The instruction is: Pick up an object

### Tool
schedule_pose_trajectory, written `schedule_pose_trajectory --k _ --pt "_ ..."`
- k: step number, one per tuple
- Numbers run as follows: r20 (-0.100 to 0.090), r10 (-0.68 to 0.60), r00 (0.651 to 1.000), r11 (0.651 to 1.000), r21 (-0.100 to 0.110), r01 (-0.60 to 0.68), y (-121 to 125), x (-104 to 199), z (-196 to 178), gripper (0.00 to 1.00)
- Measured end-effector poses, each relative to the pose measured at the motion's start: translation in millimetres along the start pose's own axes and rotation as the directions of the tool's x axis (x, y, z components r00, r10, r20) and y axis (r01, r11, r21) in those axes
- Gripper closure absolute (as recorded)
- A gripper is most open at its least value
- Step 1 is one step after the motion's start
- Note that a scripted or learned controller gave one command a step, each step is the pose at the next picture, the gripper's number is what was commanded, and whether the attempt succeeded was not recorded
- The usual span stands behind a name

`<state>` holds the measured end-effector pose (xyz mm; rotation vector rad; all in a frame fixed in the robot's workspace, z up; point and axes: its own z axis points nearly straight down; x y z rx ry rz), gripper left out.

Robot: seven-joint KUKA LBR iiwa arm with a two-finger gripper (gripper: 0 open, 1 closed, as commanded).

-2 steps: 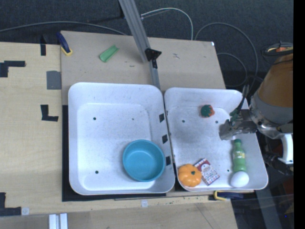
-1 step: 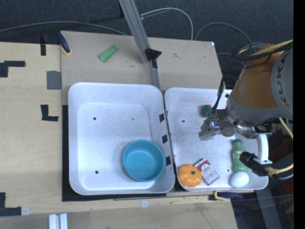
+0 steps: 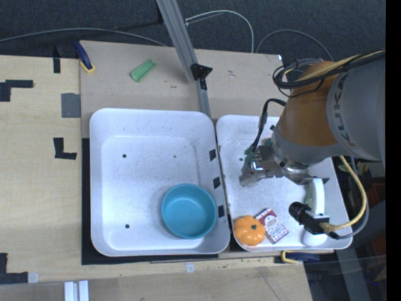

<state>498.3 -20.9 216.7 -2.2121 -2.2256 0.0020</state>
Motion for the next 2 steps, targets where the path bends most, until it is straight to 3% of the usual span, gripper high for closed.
schedule_pose_trajectory --k 2 --pt "0.000 -0.002 1.000 1.000 0.000 0.002 9.3 104.5 12.4 1.00"
